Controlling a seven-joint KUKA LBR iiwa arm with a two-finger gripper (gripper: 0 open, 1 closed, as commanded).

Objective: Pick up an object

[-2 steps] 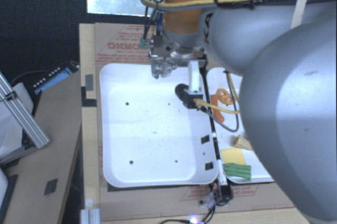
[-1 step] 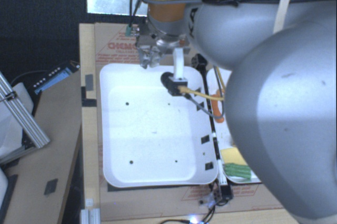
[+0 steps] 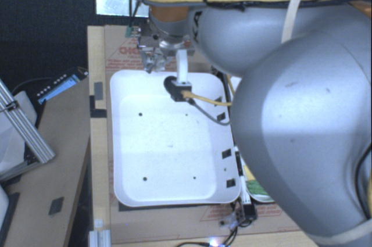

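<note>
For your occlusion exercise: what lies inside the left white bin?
The left white bin shows a bare white floor with a few small dark dots. The gripper hangs over its far rim. The grey arm covers the bin's right edge and whatever lies beyond it.

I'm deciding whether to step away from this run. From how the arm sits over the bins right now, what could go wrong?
Two risks, as judgements. The pincer hangs at the far rim of the left bin, so a descent here could strike the rim. The yellow cable trails low across that bin's far right corner and might snag. The arm covers most of the right bin, so trouble there would go unseen.
</note>
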